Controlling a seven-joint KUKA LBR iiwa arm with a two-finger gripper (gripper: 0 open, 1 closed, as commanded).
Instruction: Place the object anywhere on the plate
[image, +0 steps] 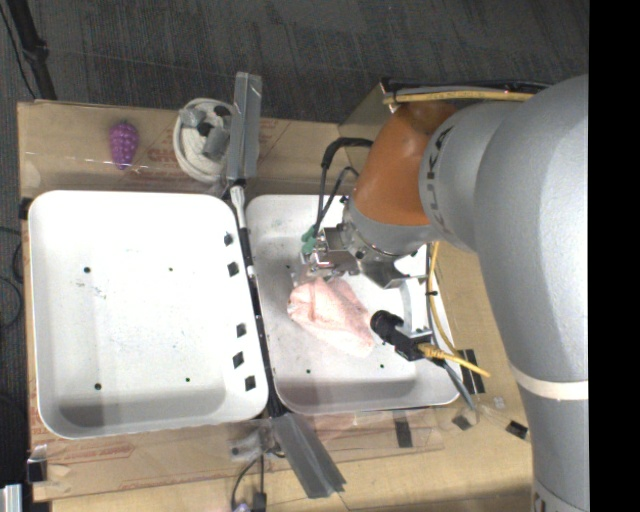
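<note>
Left shallow white bin lay open across its whole floor, free passage from above. Right shallow white bin was crowded: the pale pink crumpled object sat mid-floor, and the grey arm with its orange band overhung the bin's upper right. The grey metal divider bar stood between the bins.

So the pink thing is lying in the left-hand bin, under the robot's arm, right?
Not quite. The camera view shows the pink thing lying in the right-hand bin, not the left-hand bin. The rest is right: it sits under the robot's arm, just below the hand.
</note>
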